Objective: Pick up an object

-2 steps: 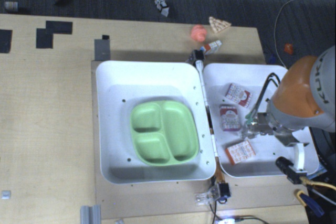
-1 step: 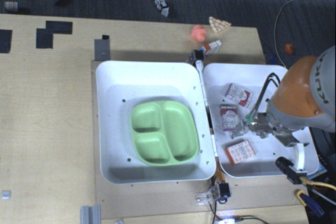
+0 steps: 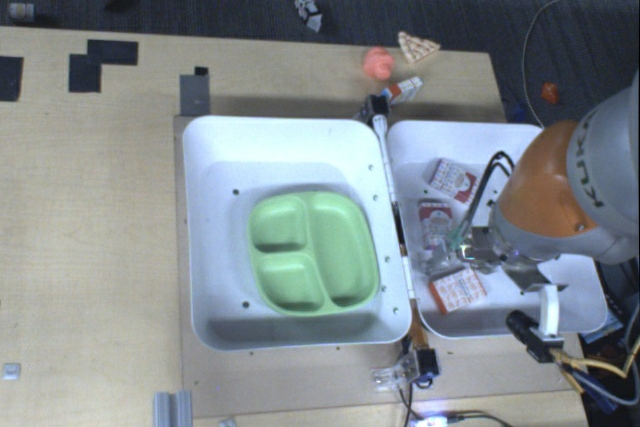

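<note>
The right bin [image 3: 585,310] holds several small items. A red and white packet [image 3: 452,178] lies near its back. A second packet [image 3: 433,213] sits below that one, next to a clear crinkled wrapper [image 3: 437,243]. A third red and white packet [image 3: 458,289] lies near the bin's front. My gripper [image 3: 468,252] is low inside this bin, just right of the clear wrapper and just above the front packet. The grey arm with its orange band [image 3: 540,195] covers the bin's right half. Nothing shows lifted off the bin floor.
The left bin [image 3: 215,155] holds a green divided plate [image 3: 312,250]. On the bench behind the bins lie a pink ball [image 3: 378,63], a toy pizza slice [image 3: 417,46] and a small tube [image 3: 403,91]. A black cable [image 3: 490,177] loops off the wrist.
</note>
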Available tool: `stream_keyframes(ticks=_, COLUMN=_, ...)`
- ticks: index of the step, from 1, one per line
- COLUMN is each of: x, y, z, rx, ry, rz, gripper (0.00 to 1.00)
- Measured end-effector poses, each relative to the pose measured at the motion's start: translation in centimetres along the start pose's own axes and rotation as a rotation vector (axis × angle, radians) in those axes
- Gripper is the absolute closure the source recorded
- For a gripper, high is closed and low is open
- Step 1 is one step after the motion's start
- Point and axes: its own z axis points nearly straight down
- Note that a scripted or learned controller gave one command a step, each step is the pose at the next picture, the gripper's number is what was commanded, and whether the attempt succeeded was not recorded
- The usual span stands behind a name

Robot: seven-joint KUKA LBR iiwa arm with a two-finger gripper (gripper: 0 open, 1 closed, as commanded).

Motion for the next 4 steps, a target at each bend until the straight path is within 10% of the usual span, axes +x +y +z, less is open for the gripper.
stream_keyframes(ticks=1, x=0.1, y=0.3, z=-1.1, rx=-0.007, ry=0.0, rz=-0.003, gripper=1.0)
stream_keyframes(ticks=2, x=4.8, y=-0.5, z=-12.3, rx=0.004, ry=0.005, rz=-0.004, gripper=1.0)
stream_keyframes(ticks=3, x=4.7, y=-0.5, z=-12.2, rx=0.006, ry=0.004, rz=-0.004, gripper=0.0)
stream_keyframes(ticks=4, x=0.2, y=3.6, z=-1.3, rx=0.01, ry=0.004, rz=0.0, gripper=0.0)
